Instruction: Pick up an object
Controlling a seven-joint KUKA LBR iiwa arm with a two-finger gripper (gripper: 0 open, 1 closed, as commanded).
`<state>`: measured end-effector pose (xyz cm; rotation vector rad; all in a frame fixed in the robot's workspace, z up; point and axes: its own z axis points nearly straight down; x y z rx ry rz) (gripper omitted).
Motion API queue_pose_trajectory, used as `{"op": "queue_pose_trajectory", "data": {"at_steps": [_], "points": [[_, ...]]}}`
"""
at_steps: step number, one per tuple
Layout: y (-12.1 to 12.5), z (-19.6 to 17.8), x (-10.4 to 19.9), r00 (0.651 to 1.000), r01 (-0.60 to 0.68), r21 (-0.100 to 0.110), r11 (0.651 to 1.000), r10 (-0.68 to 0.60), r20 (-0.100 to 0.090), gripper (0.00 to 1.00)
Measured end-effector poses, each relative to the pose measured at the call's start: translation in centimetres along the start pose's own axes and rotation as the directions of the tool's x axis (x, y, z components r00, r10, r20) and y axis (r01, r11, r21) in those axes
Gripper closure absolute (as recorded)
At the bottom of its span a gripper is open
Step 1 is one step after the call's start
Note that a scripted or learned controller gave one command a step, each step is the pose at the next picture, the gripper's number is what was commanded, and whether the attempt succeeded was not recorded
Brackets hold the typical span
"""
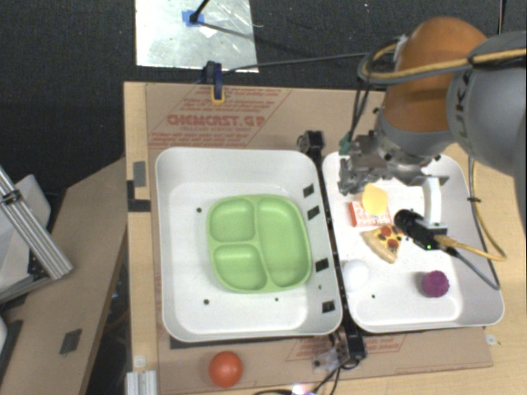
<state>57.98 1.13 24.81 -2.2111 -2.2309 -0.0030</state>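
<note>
Bench [247,113]: a brown board that holds both bins.
Arm [486,97]: grey with an orange band, reaching in from the right over the right bin.
Left bin [177,220]: white, with one thing in it.
Right bin [473,303]: white, with the small things to pick from.
Tray [259,241]: green, with three parts, lying flat in the middle of the left bin.
Gripper [356,179]: low over the top left part of the right bin, just beside the yellow piece (open or closed, I cannot tell).
Pizza slice [384,243]: a toy, in the middle of the right bin.
Red pack [362,215]: touching the pizza slice, partly under the yellow piece.
Yellow piece [375,197]: round, lying on the red pack.
Orange ball [225,368]: on the bench, outside the bins, near the front edge.
Purple ball [435,283]: alone, toward the front right of the right bin.
White lump [356,274]: near the right bin's left wall (hard to make out).
</note>
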Motion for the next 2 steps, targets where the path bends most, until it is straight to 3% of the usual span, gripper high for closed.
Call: {"op": "queue_pose_trajectory", "data": {"at_steps": [2], "points": [[-1.8,1.8,9.1,1.0,0.0,0.002,1.0,0.0,0.0,1.0]]}}
